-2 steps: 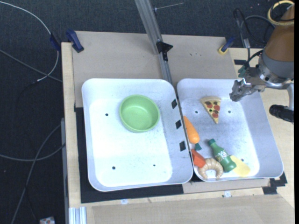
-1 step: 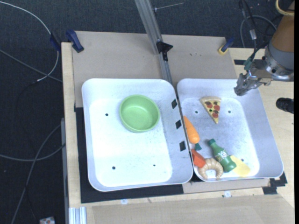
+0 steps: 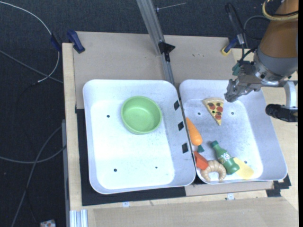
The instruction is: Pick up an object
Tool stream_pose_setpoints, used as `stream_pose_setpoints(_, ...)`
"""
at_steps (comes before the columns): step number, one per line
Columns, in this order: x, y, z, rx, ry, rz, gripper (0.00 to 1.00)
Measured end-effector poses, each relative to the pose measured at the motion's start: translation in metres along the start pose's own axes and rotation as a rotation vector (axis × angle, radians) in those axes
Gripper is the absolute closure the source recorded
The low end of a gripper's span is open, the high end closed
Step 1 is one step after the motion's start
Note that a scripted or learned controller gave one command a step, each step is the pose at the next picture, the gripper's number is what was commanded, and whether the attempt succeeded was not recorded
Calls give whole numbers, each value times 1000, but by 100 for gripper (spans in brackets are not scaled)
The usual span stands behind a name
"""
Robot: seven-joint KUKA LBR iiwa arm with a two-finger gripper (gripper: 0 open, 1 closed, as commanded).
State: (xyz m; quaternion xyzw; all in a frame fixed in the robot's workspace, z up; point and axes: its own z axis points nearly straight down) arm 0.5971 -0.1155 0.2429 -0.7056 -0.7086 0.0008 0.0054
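Nearest the camera, right bin (image 3: 265,126), front edge: a cluster of toy food well below the pincer and a bit left of it. Croissant (image 3: 215,170) sits against the front rim, a red piece (image 3: 200,161) (pepper or tomato, hard to tell) touching its left side. Green bottle (image 3: 224,158) lies tilted just right of the croissant, cap pointing up-left. Yellow piece (image 3: 244,170) is tucked against the bottle's lower right, near the rim.

One step further back: carrot (image 3: 194,132) lies along the bin's left wall, green top toward the front, below-left of the pincer.

Next back: pizza slice (image 3: 215,109), flat on the bin floor, tip pointing toward the front. It is the closest item to the pincer, just below and left of it, not touching.

Pincer (image 3: 231,94) hangs over the back part of the right bin, near the rear rim, arm coming in from the right. Fingers point down-left; at this angle I cannot tell whether they are spread or pressed together. Nothing is visible between them.

Left bin (image 3: 94,136), well to the left of the pincer: one green bowl (image 3: 141,114), upright, in the back-centre area, clear of the walls.

Far side: bench (image 3: 118,56) top beyond both bins, a metal post (image 3: 151,18) rising from between them, up-left of the pincer.
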Motion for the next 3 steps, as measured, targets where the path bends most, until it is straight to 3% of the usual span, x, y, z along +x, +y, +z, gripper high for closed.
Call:
stream_pose_setpoints(1,54,-18,12,4,1,-2,100)
stream_pose_setpoints(3,174,-63,-1,8,1,-3,100)
